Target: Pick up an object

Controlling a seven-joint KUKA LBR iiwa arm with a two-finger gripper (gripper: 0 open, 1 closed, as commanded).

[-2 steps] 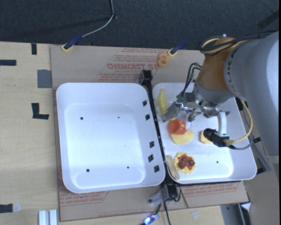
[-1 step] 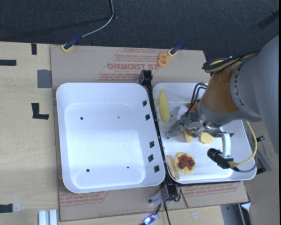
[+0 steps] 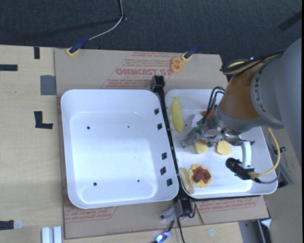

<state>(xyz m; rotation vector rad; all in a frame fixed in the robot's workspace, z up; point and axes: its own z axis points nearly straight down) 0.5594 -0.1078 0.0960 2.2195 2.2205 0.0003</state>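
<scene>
Gripper point(image 3: 197, 135) low in right bin point(image 3: 258, 189), fingers pointing toward divider. Whether fingers are parted or clenched: cannot tell. Pale yellow chunk point(image 3: 201, 147) just beside fingertips, below them; second chunk point(image 3: 223, 148) behind, under wrist. Banana point(image 3: 177, 114) beyond fingertips, up along divider. Small tart with red berries point(image 3: 200, 175) farther below, apart. Left bin point(image 3: 111, 146) across divider.

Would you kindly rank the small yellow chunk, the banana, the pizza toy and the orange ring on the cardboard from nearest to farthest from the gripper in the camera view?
1. Small yellow chunk: right bin, just below the gripper.
2. Banana: up along the divider.
3. Pizza toy: toward the bin's lower edge, close to the banana's rank.
4. Orange ring: outside the bins, on the cardboard above.
</scene>
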